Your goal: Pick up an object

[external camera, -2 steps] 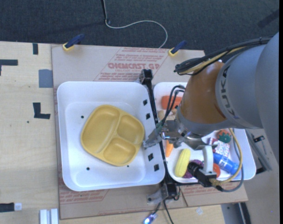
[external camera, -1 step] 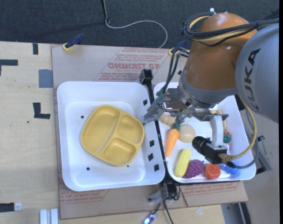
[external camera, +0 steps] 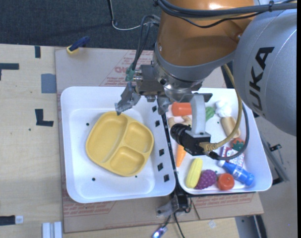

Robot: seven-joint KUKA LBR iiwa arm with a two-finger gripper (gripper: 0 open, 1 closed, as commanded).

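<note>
One yellow tray point(external camera: 119, 143), perhaps nine toy foods point(external camera: 210, 175).

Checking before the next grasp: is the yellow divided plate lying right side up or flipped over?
Right side up: the yellow divided plate lies in the left bin with its three compartments open upward.

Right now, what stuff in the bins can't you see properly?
- Right bin, camera view: the arm hangs over its back part, hiding what lies under it.
- Orange carrot: top end tucked behind the black gripper body.
- Items near the blue bottle: too small and crowded to name.
- Gripper above the yellow divided plate: finger state unclear.
</note>
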